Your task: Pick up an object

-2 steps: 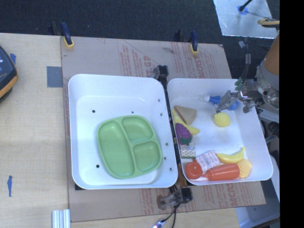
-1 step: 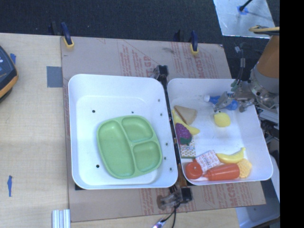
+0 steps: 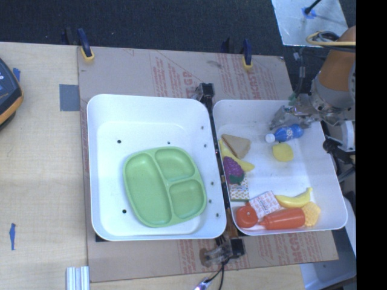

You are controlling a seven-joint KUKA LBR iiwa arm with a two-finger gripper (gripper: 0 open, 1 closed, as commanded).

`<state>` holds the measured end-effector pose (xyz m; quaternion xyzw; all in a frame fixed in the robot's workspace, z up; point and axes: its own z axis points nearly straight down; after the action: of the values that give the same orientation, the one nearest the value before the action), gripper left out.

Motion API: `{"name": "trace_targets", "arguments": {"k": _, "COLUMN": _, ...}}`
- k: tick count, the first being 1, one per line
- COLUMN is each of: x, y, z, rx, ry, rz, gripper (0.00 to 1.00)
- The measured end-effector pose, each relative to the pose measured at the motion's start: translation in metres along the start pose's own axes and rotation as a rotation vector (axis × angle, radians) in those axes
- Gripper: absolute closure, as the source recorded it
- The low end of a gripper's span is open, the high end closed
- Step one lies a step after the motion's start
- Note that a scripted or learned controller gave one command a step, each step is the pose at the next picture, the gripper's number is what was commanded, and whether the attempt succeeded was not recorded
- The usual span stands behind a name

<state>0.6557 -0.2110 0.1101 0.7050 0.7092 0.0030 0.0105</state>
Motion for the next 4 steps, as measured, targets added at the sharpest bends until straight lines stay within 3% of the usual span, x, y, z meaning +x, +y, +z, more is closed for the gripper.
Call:
{"name": "trace_targets", "arguments": {"k": 1, "x": 0.015, "y": -0.038, "z": 0.016, "rx": 0.018, "ry": 0.007, "rz": 0.003, "gripper": 0.00}}
{"name": "trace_targets", "arguments": {"k": 2, "x": 0.054, "y": 0.001, "z": 0.017, "rx": 0.021, "ry": 0.010, "rz": 0.000, "gripper": 0.00}}
{"name": "trace_targets", "arguments": {"k": 3, "x": 0.032, "y": -0.003, "z": 0.017, "rx": 0.020, "ry": 0.009, "rz": 0.003, "gripper": 0.00}}
{"name": "trace_targets", "arguments": {"k": 4, "x": 0.012, "y": -0.115, "z": 0.016, "rx": 0.024, "ry": 0.010, "rz": 0.003, "gripper": 0.00}}
